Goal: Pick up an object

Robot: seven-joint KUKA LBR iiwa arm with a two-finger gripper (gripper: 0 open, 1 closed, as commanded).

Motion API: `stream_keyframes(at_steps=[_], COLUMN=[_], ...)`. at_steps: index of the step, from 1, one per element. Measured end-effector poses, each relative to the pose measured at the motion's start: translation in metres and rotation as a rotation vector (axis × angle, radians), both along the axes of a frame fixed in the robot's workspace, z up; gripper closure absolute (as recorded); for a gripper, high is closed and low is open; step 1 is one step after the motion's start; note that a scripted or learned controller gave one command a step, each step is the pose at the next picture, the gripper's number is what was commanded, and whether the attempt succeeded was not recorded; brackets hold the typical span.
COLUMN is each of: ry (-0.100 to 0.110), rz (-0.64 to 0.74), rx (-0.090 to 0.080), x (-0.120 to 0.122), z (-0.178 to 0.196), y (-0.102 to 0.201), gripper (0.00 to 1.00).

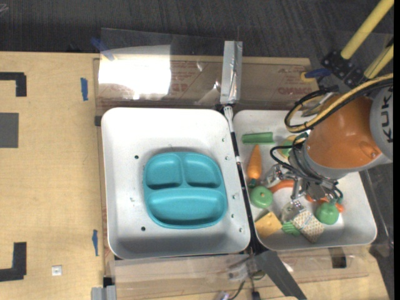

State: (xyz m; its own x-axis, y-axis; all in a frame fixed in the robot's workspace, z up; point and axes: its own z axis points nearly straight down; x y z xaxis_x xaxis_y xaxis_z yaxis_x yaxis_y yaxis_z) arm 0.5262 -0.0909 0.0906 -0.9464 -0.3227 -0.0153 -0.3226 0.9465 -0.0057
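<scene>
The counter (50,167) is pale, matte board with black tape marks along its left edge and blue tape tabs near the bins; dark carpet runs beyond its far edge. A clear sheet lies over brown cardboard behind the bins. Two shallow white bins with rounded corners sit side by side. The left bin (119,136) holds a smooth teal plastic tray (184,189) with three compartments. The right bin (359,220) holds small toy pieces: an orange carrot-shaped piece (254,161) near the dividing wall, a flat green bar (257,137) toward the far edge, a round green piece (261,197), a yellow wedge (267,224) near the front edge, a patterned block (309,227), and a green ball (327,213). The grey arm's end effector (299,200) hangs low over these pieces, its orange band glossy; how far it is open cannot be told, and nothing is visibly in its grip.
</scene>
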Motion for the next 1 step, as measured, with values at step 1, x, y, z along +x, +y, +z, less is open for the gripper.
stream_keyframes(at_steps=[1], ry=[0.005], rz=[0.022], rx=[-0.001], x=[0.0188], z=[-0.0004], y=[-0.0025], gripper=[0.0])
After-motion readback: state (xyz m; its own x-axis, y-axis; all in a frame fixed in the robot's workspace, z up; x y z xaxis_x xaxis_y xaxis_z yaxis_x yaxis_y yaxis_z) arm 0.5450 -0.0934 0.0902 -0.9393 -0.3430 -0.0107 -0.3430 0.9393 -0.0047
